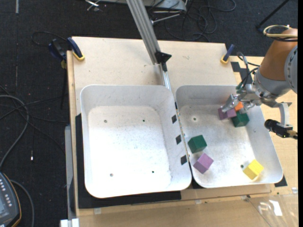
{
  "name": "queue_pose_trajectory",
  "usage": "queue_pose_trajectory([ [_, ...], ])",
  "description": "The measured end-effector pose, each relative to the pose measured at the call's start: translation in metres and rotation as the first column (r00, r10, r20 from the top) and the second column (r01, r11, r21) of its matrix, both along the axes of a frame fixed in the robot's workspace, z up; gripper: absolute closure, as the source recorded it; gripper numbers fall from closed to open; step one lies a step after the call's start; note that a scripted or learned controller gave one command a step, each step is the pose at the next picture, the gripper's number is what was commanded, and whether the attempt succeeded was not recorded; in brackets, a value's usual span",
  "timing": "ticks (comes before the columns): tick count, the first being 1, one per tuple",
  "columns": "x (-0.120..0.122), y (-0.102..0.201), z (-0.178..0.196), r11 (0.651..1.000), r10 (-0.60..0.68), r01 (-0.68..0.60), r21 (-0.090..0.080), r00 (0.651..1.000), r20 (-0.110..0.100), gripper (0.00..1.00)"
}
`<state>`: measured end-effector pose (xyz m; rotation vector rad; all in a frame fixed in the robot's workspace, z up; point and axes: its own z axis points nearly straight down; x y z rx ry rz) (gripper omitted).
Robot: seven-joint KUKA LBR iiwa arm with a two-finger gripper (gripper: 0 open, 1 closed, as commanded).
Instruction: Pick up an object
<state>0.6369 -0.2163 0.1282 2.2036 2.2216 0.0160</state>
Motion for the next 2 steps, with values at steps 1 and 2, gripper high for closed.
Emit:
queue_pose_trajectory([
  [1,-0.028,0.063,0.033,1.0,-0.001,0.001,0.004,1.0,-0.016,1.0],
  [2,0.007,0.131,0.069,1.0,0.001,-0.001,0.003,1.0,-0.01,1.0],
])
